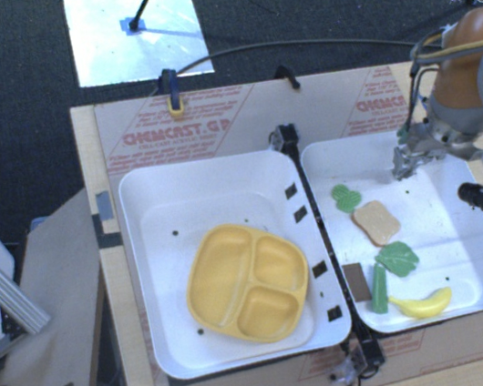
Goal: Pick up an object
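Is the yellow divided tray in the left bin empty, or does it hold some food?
Empty. The yellow tray lies flat in the left bin, and all three compartments show only bare yellow.

Even overhead light, soft picture

You get flat, bright light on both white bins (221, 182) with only faint shadows inside their walls; behind them a floor panel (136, 28) glares pale blue-white, the dark carpet around it stays dim, and fine detail looks slightly grainy.
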Robot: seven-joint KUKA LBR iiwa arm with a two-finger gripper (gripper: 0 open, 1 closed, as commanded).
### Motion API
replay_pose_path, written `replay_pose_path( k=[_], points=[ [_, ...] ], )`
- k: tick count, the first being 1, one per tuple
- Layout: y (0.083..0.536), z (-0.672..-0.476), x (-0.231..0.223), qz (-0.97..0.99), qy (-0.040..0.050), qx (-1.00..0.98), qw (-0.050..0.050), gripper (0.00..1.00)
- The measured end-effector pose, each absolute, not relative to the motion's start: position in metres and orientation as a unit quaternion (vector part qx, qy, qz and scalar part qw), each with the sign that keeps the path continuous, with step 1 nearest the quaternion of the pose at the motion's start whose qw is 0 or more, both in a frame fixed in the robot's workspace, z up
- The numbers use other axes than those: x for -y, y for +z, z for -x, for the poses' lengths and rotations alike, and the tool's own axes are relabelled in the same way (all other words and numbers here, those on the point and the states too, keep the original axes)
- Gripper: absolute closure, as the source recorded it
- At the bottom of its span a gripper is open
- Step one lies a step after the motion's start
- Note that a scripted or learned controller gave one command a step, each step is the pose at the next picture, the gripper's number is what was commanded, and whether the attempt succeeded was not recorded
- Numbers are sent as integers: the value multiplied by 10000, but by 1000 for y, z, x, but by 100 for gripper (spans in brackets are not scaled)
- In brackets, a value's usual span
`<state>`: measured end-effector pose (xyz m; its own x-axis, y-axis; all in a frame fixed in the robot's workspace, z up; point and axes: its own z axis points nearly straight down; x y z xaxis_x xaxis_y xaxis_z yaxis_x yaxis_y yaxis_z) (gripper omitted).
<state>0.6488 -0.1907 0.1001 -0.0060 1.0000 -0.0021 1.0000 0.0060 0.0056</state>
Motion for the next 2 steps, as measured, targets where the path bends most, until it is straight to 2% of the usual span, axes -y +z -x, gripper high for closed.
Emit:
replay_pose_path(
  k=[2],
  points=[
    [220,-650,189,-7051,21,-7091,38,100]
  ],
)
